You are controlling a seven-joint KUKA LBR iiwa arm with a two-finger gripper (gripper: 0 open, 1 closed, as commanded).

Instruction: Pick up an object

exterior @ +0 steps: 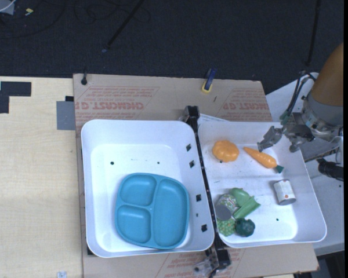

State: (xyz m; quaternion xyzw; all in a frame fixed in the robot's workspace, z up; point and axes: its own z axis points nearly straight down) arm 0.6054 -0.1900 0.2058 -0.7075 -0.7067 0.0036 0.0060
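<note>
White plastic bins sit side by side on the bench, and the pick has not yet happened: every object lies on a bin floor, and nothing sits between the fingers of the pincer (281, 136). The pincer hangs over the far right part of the right bin (313, 213), its fingers spread wide, one reaching left toward the bin's middle and the other nearer the arm's wrist.

Closest to it is the orange carrot (262, 157), a slim toy lying at a slant with its green tip pointing toward the near right. Its thick end lies just beside the left finger, slightly nearer to the camera; whether the finger touches it cannot be told from this angle. In my judgement this is the likeliest target, and what remains is to lower over it, close, and lift.

Other candidates lie farther off. An orange round fruit (225, 150) rests left of the carrot, near but apart from it. A small silver can (284, 191) lies on its side, nearer than the carrot's tip. A cluster of green toy vegetables (236, 212) sits at the near left of the right bin, well apart from the pincer. The left bin (98, 155) holds a blue divided plate (152, 210), farthest of all from the arm.
</note>
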